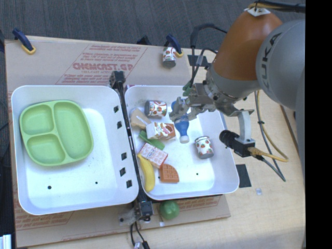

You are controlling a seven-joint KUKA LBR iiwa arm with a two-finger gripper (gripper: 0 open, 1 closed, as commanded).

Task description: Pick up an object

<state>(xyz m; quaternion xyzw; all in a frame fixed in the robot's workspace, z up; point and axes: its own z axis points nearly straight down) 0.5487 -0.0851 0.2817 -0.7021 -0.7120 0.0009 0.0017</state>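
My gripper (182, 111) hangs low over the right bin (225, 173), near its back middle. Directly under it is a small blue bottle (182, 127) with a white cap pointing toward the front; the bottle's upper end meets the gripper, and I cannot tell whether it is held. Close by lie a printed can (155, 108), a strawberry carton (164, 131), another can (204, 147), a small red-and-white box (153, 153), a banana (148, 174) and a waffle piece (168, 174).
The left bin (104, 191) holds a green divided plate (54, 132). A green ball (168, 209) lies outside the front rim, and a can (168, 56) stands on the cardboard behind the bins. A black cable fitting (234, 141) juts off the arm over the right rim.
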